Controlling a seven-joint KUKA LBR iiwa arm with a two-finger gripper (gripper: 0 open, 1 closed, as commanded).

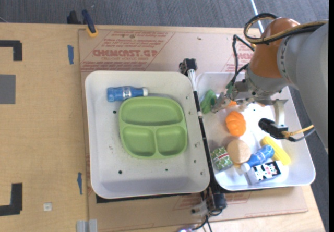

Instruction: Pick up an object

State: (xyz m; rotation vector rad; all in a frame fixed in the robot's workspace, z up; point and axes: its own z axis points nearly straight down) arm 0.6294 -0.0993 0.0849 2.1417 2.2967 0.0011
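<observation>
In the left bin (99, 137) a blue bottle (125, 93) lies near the far wall, just beside a green tray (153, 126) that takes up the middle; bare floor is left in front of the tray and along the bin's left side. The right bin (300, 171) is crowded: a green toy (209, 100) sits by the dividing wall, an orange ball (236, 123) is just below the gripper (235, 100), and nearer the front a tan ball (238, 150), a green box (222, 159), a second blue bottle (259, 157), a yellow piece (275, 150) and a black-and-white block (265, 172) lie touching or nearly so. The gripper hangs low over the far left corner of this bin; I cannot tell how its claw stands or whether it has anything. The orange ball looks the likeliest target. A good grasp would come straight down, centred on it, keeping off the dividing wall and the green toy. The best open room is on the right bin's far right.
</observation>
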